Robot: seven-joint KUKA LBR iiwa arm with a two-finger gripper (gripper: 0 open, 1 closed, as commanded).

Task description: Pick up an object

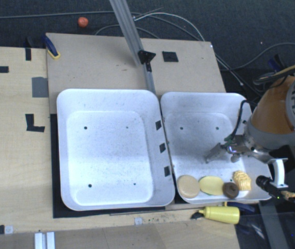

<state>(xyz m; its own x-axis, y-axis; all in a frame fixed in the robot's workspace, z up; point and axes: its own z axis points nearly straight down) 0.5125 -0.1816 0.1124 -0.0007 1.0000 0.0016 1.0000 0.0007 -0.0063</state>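
Observation:
Several small objects lie in a row along the near edge of the right bin [199, 113]: a tan round piece [188, 186], a yellow oval piece [211, 185], a dark brown round piece [230, 190] and a yellow ridged piece [242, 180]. My gripper [222, 157] hangs low over the right bin, just behind that row, with its fingers spread. One finger [210, 154] points left. Nothing sits between the fingers. The arm with its orange band [271, 115] enters from the right.
The left bin [69, 108] sits beside the right one. A yellow-handled tool [221, 214] lies on the bench in front of the right bin. A slanted metal pole [131, 30] rises behind the bins. Cables trail at the back right.

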